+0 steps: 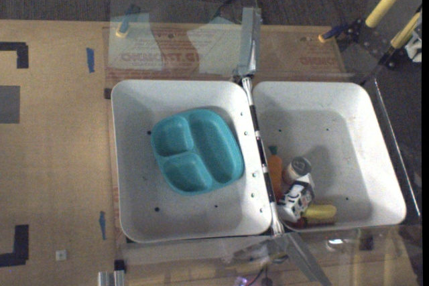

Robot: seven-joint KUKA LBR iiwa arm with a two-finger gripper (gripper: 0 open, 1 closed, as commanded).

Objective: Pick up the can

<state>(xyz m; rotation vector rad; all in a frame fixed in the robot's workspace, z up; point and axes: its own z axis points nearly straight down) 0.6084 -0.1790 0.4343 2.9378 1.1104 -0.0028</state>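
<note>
The can [296, 171] stands in the right bin [348, 110], crowded into its near-left corner against the dividing wall. An orange carrot-like piece [275, 174] lies just beside it, a black-and-white toy [295, 200] touches its near side, and a yellow piece [320, 212] sits beyond that. I judge the main risk to be clutter: fingers descending here may strike the wall or clamp the toy instead, and the can may tip. I cannot tell the tool's state from this view. The toy's shape is too blurred to identify. The teal divided plate [196, 151] in the left bin [134, 164] is irrelevant.
</note>
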